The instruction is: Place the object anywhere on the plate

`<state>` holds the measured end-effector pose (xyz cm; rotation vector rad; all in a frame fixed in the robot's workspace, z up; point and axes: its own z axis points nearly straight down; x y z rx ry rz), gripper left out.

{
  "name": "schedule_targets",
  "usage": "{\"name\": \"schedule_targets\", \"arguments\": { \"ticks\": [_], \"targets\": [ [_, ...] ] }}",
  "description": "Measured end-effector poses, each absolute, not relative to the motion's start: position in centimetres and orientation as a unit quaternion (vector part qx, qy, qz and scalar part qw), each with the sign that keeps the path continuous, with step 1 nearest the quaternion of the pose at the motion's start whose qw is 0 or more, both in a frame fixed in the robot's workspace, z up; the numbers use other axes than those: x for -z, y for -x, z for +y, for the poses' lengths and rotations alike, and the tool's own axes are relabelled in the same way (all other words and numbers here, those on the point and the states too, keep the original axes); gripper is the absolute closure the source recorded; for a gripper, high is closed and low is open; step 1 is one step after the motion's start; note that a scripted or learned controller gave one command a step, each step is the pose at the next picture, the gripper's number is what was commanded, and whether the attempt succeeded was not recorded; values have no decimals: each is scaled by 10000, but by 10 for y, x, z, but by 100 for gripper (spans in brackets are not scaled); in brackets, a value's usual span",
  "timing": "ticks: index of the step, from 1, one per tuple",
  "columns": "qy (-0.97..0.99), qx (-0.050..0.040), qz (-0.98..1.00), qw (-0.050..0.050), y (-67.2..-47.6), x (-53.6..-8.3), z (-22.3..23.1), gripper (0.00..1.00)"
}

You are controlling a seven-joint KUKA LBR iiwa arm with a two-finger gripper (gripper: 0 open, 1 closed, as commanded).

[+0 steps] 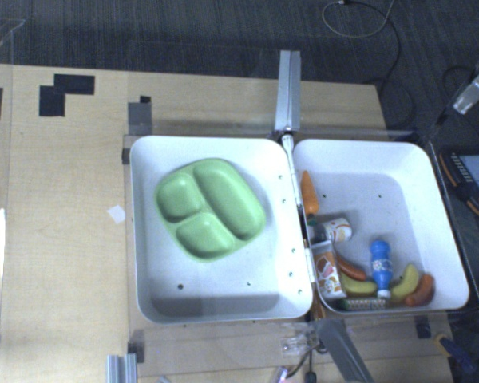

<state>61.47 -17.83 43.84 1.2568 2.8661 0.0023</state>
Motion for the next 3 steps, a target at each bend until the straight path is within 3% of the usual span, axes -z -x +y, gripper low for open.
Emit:
{"name": "schedule_targets", "arguments": {
  "ticks": [1,2,3],
  "targets": [
    [-3506,-6,9365,35,-556,-282,-156,100],
    [-2618,-1,9651,44,-489,-279,-167,100],
    [-1794,-6,9838,32,-501,-200,-86,100]
  ]
}}
